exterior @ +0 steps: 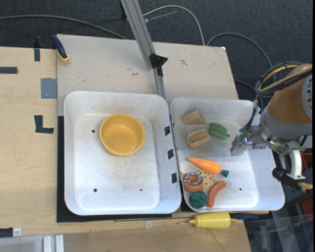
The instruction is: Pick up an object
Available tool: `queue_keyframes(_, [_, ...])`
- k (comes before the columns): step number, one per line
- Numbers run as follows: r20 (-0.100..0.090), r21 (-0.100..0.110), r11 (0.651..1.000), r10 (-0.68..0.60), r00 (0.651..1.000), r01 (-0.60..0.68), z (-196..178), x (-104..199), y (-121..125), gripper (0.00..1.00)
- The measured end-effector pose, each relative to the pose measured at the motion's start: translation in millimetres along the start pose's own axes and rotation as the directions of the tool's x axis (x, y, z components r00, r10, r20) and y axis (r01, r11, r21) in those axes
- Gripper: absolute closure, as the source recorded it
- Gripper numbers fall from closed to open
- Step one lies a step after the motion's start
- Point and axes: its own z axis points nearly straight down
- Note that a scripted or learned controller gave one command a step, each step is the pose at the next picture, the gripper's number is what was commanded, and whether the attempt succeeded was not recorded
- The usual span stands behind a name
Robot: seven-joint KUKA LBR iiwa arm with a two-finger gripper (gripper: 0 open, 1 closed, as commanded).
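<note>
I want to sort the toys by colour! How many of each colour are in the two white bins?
Tan bread pieces: 2
Orange or red (carrot, sausage, doughnut): 3
Green (pepper, round lump): 2
Yellow bowl: 1
Total: 8

Glossy plastic yellow bowl (122, 134) — scuffed, speckled matt white bins (79, 193) — pale wood-grain bench (16, 140).

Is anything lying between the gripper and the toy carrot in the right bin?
Nothing visible does. The gripper hovers over bare bin floor at the right bin, and the carrot lies to its lower left with clear white floor between. The green pepper sits above that line.
</note>
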Motion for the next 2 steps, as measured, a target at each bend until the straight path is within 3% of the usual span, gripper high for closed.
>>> queue_keyframes(2, [0.0,-0.001,1.0,-0.001,1.0,0.001,-104.7,-2.4,-11.7,1.0])
